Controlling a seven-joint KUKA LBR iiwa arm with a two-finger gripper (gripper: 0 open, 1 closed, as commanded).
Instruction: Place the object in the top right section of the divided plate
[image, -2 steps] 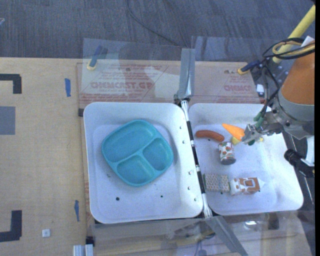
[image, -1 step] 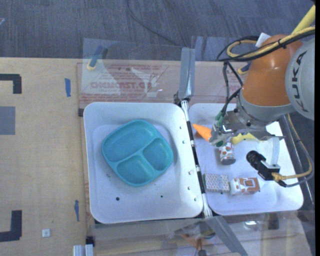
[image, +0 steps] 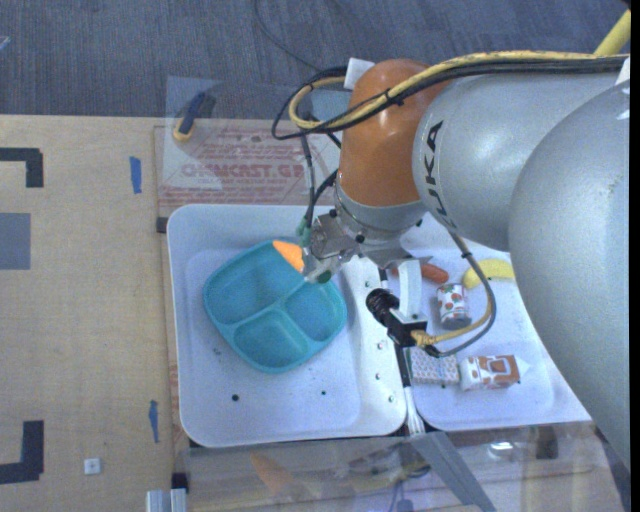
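Observation:
A teal divided plate (image: 262, 310) lies tilted in the left white bin (image: 200, 400). An orange object (image: 288, 253) sits at the plate's upper right rim, just under the gripper (image: 318, 262). The gripper hangs over that corner of the plate, right beside the orange object. The wrist hides whether the object lies between the fingers.
The right bin (image: 520, 400) holds a small can (image: 452, 304), a yellow banana-like item (image: 490, 269), an orange sausage-like piece (image: 433, 270), a patterned packet (image: 434, 369) and a red-and-white box (image: 490, 372). The arm covers much of the right bin.

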